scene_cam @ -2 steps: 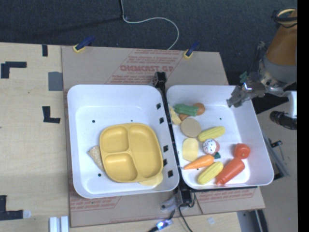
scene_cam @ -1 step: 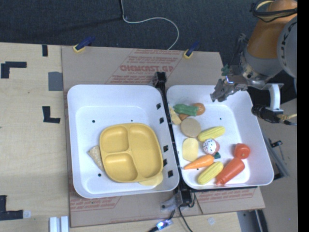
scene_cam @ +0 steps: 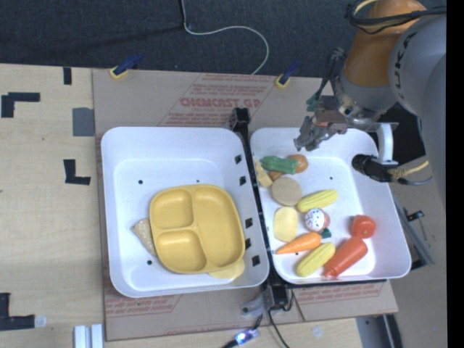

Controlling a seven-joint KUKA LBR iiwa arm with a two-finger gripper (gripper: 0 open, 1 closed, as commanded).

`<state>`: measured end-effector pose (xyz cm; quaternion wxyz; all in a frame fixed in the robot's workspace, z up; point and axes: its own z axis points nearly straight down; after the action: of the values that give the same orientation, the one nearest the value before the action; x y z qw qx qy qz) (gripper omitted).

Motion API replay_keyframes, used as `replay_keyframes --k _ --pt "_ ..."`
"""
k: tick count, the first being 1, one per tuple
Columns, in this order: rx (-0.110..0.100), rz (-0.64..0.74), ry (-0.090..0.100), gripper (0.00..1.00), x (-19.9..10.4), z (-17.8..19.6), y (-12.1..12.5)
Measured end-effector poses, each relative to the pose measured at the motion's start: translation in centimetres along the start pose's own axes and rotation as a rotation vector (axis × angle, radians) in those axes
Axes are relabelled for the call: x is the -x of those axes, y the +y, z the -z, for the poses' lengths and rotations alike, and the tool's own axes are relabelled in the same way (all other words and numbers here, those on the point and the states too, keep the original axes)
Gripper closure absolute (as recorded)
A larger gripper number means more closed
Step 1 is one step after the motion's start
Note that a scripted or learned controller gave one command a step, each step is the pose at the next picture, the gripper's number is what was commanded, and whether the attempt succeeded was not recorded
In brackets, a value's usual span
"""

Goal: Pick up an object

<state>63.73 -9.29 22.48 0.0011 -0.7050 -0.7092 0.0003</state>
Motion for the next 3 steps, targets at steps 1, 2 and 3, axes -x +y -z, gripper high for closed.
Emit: replay_keyframes --k 1,2,3 --pt "0.0 -0.001 0.0 1.0 -4.3 -0.3 0.8" --pt "0.0 0.001 0.0 1.0 -10.1 -1.2 2.1" --pt "0.003 0.0 0.001 1.0 -14.9 0.8 3.2"
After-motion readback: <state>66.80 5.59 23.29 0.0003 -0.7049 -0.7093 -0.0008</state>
